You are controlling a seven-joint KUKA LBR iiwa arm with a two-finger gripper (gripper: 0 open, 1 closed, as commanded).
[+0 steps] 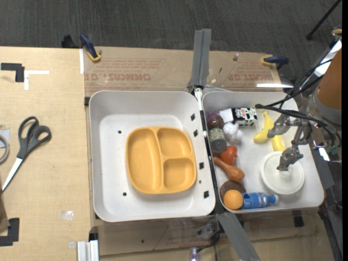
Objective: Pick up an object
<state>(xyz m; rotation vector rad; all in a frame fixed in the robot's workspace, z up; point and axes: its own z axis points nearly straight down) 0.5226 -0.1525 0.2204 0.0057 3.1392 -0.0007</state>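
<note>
White round lid (281, 179) lies by the right bin's (255, 203) near right corner; the end effector (288, 162) hangs just above, its grip state unclear. Descend centred and close across the rim.

Orange-yellow divided plate (161, 160), yellow banana (265, 128), blue bottle (260, 200), white bins (103, 162) (both plain).

One fixed cam above my bench, looking down at a slant, mid-range. Both bins in frame: left bin (103, 145) near centre, right bin (310, 197) toward the right edge, where my arm (331, 91) comes in. Dark floor along the top.
</note>
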